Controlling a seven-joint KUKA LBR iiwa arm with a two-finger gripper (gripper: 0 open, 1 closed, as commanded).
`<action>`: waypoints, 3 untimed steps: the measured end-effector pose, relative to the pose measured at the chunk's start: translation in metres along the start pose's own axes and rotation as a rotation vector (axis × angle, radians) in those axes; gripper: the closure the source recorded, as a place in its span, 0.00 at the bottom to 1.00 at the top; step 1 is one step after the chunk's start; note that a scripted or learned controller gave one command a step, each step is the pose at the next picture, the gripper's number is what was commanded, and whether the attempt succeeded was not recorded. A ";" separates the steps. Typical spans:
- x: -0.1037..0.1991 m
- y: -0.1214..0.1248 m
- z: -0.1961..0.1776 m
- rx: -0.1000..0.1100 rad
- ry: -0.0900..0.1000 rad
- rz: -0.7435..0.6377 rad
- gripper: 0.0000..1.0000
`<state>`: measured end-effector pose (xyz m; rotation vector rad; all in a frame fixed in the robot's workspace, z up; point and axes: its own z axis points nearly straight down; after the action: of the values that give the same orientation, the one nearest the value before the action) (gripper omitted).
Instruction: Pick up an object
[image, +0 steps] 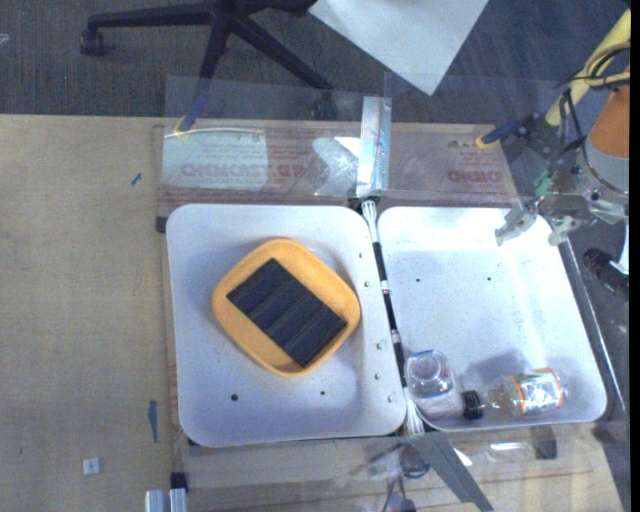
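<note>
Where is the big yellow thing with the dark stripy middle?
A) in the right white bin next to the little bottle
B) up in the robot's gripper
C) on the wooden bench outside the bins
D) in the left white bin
D: the yellow thing lies flat in the left white bin, while the little bottle is over in the right white bin.

Overhead, slanted, over both bins (200, 240)
</note>
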<state>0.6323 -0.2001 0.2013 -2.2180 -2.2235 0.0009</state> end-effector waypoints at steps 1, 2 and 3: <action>0.000 0.000 0.000 0.000 0.000 0.000 0.00; 0.016 -0.079 0.080 -0.002 -0.001 -0.137 0.00; 0.017 -0.078 0.043 -0.004 -0.002 -0.133 0.00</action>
<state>0.5538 -0.1834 0.1587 -2.0674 -2.3693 -0.0016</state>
